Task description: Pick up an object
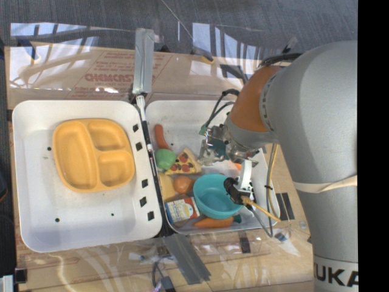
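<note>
- Left bin: holds a yellow divided tray, lying flat, well apart from the arm.
- Right bin: toy food crowded along its left side. A red sausage lies with its long axis running from far-left to near-right; just nearer sit a green round piece, a pizza slice and a teal bowl.
- Hand: low over the right bin, just right of the pizza slice; the sausage lies to its left. Whether it is spread or pressed together, I cannot tell.
- Judgement: nothing visibly gripped; pick not yet made.
</note>
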Controlling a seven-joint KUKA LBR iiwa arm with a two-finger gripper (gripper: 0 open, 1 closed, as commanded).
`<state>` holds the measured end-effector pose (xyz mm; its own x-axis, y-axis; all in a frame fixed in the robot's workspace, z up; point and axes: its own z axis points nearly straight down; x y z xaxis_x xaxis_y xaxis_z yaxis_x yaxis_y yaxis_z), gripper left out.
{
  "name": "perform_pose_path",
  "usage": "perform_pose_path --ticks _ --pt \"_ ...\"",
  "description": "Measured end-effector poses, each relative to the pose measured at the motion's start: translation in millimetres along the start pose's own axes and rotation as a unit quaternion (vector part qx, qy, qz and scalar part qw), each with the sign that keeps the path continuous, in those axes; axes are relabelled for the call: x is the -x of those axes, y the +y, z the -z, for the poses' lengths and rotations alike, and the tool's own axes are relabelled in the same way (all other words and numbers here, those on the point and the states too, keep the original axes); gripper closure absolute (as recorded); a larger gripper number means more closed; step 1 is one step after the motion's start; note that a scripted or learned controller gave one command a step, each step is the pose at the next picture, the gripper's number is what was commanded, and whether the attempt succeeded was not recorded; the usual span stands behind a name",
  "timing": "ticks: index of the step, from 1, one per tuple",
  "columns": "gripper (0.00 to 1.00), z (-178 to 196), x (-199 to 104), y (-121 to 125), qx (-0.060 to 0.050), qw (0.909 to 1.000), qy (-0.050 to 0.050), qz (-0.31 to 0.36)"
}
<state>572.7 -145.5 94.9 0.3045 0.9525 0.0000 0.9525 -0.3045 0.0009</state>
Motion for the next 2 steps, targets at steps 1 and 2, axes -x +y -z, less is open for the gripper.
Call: perform_pose_path --ticks 1,2 --pt "1.00 -4.1 -43.0 4.1 -0.002 0.9649 0.000 -0.262" --pt "1.00 100.1 -86.3 -60.7 0.000 0.9580 0.003 -0.287"
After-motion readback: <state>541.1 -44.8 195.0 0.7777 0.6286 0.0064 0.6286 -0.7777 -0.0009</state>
